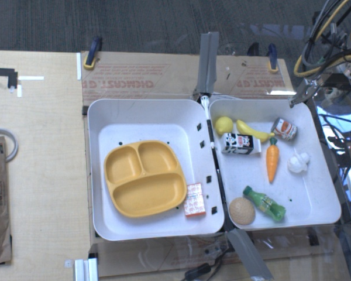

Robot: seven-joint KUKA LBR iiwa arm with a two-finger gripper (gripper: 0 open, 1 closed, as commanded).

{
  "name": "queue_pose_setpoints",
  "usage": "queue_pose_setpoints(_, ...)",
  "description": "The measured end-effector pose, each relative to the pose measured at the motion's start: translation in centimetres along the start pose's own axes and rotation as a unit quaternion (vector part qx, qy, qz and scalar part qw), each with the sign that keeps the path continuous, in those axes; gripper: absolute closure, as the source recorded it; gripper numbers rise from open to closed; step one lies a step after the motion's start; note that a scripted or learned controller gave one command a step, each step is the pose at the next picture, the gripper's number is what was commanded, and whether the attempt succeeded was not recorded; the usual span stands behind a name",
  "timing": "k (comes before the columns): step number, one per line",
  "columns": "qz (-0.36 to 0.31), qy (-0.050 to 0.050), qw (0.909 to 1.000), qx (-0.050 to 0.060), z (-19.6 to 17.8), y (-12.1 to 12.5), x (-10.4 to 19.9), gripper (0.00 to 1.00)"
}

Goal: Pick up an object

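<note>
We see two white bins side by side on the bench. The left bin (93,157) holds a yellow divided plate (145,177) towards its left side and, touching the plate's near right edge, a small red-and-white packet (195,200) by the bin's near right corner.

The right bin (322,174) carries the rest. At its far left corner lies a lemon (223,124), with a banana (253,131) just beside it and a black-and-white milk carton (240,143) in front of both. A small can (284,129) lies on its side near the far right corner. A carrot (272,161) points towards the near edge in the middle, a white object (298,162) beside it — perhaps garlic, though it is too pale to be sure. By the near edge lie a tan ball (242,211) and a green bottle (264,204), close together.

The gripper (301,94) sits over the right bin's far right corner — we cannot tell how its jaws stand, and it holds nothing that we can see.
</note>
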State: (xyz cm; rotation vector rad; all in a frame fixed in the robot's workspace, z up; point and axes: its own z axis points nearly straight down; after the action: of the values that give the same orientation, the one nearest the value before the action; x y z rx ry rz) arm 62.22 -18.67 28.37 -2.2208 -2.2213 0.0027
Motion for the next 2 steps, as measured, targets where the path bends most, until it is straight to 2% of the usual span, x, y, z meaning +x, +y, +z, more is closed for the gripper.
queue_pose_setpoints(1,0.026,0.000,0.9997,0.001,11.6,-1.6,3.1,0.00)
queue_pose_setpoints(2,-0.011,0.000,0.9999,0.000,19.3,-7.1,0.6,0.00)
